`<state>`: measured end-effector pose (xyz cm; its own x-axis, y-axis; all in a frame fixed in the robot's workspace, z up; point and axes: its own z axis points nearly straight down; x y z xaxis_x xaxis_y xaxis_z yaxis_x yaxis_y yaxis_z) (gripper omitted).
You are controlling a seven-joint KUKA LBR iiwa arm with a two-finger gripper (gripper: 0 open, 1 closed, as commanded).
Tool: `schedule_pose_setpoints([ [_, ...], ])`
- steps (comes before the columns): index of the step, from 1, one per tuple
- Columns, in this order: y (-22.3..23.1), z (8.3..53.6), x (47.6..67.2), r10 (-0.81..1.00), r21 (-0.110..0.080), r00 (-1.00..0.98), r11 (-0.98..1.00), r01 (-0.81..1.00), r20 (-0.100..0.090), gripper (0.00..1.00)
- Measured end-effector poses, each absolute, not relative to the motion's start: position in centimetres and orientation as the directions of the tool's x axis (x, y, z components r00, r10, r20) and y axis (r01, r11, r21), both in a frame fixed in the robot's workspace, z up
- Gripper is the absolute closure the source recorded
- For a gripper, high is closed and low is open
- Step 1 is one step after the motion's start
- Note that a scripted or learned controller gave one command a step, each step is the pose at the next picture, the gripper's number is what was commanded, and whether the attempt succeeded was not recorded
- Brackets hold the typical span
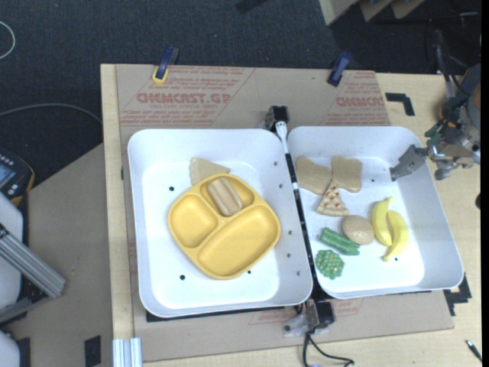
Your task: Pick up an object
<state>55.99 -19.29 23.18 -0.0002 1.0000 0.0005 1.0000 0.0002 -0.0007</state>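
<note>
Yellow bananas (390, 228) lie just below-left of gripper (425, 159), w/ other toy food further left. Can't tell its grip state. Risk: the curved fruit could roll away on contact.

Over the shallow white right bin (439, 228), by its far right corner: the grey two-finger gripper (425, 164). Left of the fingers (405, 164), tan toy bread slices (328, 173), an orange pizza wedge (332, 199) in front of them. Nearer than the fingers, yellow plastic bananas (390, 228); to their left a beige potato (357, 228), green bean pods (338, 241) and a green pea cluster (329, 263). Well left, in the shallow white left bin (153, 266), a yellow divided plastic tray (229, 247) holding a brown toy hot dog (224, 195).
</note>
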Motion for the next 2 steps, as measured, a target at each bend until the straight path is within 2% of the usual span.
schedule_pose_setpoints([
  [1, -20.7, 7.7, 50.5, 1.0, -0.01, 0.005, -0.005, 1.0, 0.004, 0.0],
  [2, -20.7, 9.5, 50.9, 1.0, 0.004, 0.001, -0.001, 1.0, -0.002, 1.0],
])
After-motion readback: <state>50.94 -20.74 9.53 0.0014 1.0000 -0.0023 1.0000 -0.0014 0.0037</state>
